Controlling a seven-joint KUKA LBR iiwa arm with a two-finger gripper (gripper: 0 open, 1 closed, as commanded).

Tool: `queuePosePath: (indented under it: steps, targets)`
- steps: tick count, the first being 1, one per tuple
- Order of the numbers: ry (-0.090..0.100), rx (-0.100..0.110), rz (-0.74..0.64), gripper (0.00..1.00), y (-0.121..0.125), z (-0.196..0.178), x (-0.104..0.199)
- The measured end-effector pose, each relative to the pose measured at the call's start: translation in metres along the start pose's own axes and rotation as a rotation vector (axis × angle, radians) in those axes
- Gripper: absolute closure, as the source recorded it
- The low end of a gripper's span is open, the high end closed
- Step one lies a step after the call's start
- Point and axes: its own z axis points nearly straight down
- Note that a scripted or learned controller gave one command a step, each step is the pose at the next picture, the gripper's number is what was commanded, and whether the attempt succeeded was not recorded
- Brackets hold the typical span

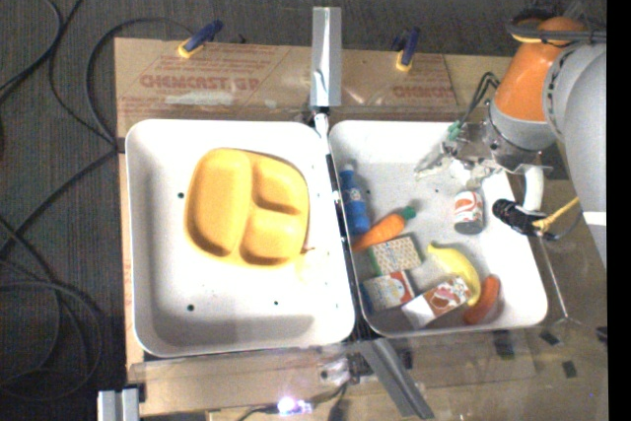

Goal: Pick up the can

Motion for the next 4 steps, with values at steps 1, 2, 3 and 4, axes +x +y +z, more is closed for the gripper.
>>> queuePosePath:
  steps: [1,2,3,4]
  targets:
    - [0.008,-0.009,-0.030,0.00,-0.029,0.006,-0.009]
    - [0.002,-0.004,-0.029,1.00,-0.030,-0.001,-0.011]
    - [-0.003,-0.003,0.020,1.00,-0.125,0.006,-0.023]
    - [-0.006,-0.005,0.078,1.00,-0.050,0.007,-0.020]
